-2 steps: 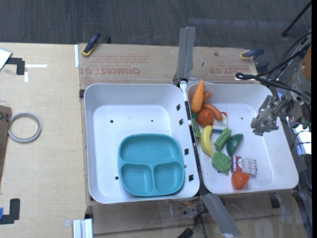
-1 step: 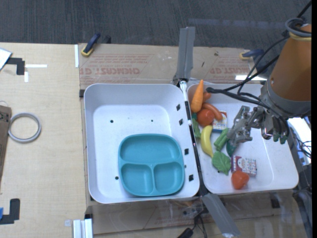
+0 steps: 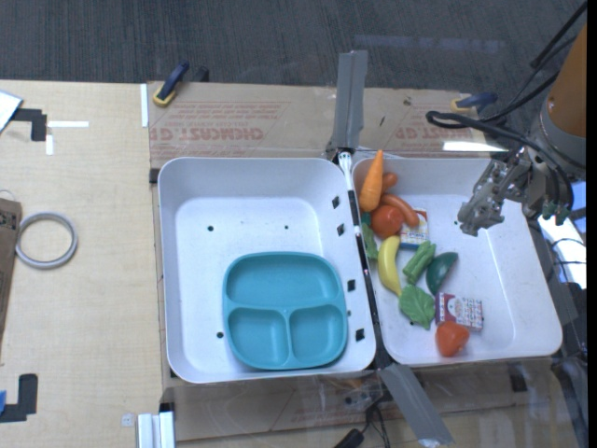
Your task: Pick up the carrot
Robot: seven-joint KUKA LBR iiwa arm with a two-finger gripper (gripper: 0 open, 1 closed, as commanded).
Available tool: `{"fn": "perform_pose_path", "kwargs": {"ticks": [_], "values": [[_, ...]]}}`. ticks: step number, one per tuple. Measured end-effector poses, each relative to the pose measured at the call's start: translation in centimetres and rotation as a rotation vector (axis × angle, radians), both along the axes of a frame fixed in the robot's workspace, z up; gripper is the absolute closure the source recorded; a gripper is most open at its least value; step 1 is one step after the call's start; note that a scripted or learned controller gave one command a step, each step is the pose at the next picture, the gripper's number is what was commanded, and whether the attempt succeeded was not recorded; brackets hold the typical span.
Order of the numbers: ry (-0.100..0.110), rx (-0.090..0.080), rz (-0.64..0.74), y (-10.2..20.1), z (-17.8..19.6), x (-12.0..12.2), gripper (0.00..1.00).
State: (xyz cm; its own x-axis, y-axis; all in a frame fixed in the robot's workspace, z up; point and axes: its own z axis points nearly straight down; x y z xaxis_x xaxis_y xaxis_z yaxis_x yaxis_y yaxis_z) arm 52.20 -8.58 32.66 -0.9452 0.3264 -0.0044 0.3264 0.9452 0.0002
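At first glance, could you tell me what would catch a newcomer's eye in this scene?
Most striking is the heap of bright toy food along the left side of the right bin, with the carrot propped at its far end against the divider. Next comes the teal divided plate lying alone in the left bin. The gripper hangs over the right bin's far right part, apart from the carrot.

Both white bins [image 3: 177, 278] are viewed from above at a slant, the arm [image 3: 560, 110] entering at three o'clock.
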Motion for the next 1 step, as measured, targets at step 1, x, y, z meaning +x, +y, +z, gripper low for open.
{"fn": "perform_pose_path", "kwargs": {"ticks": [1], "values": [[0.004, 0.001, 0.093, 6.04, -3.17, -4.35, 1.00]]}}
